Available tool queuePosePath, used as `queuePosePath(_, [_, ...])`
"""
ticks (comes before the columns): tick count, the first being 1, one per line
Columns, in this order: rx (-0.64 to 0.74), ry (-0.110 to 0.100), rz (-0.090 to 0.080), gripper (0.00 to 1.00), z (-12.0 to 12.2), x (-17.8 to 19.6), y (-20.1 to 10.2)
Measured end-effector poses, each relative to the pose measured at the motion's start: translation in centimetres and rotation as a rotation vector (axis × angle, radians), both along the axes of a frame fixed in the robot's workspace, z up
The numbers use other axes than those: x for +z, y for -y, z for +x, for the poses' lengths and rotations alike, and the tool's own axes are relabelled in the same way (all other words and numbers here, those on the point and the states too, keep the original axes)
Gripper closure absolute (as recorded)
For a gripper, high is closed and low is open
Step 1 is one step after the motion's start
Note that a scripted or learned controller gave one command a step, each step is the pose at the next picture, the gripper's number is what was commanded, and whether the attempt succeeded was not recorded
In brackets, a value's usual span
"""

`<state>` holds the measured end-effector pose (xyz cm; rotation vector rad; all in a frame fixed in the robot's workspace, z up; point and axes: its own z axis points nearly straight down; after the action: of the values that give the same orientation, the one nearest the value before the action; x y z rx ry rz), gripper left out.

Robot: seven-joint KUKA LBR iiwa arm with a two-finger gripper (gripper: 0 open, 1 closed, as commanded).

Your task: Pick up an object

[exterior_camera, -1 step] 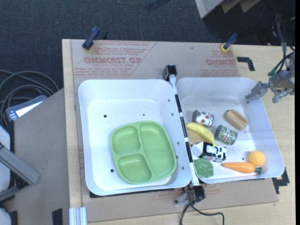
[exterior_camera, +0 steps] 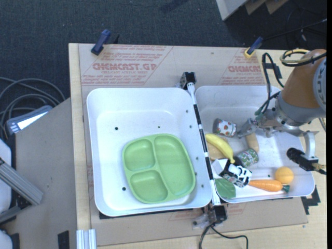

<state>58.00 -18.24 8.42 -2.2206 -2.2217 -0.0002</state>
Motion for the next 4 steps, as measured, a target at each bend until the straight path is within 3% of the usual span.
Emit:
queuePosePath(1, [0.0, 0.003, -0.002, 1.0, 0.1, 1.1, 0.1])
queuePosePath(2, [0.001, 0.001, 0.0, 1.0, 8.7, 0.1, -6.9])
queuePosePath(3, [0.001, 0.001, 0.0, 1.0, 4.2, 10.1, -12.7])
queuePosePath(4, [-0.002, 0.001, -0.003, 1.0, 1.7, 11.7, -3.2])
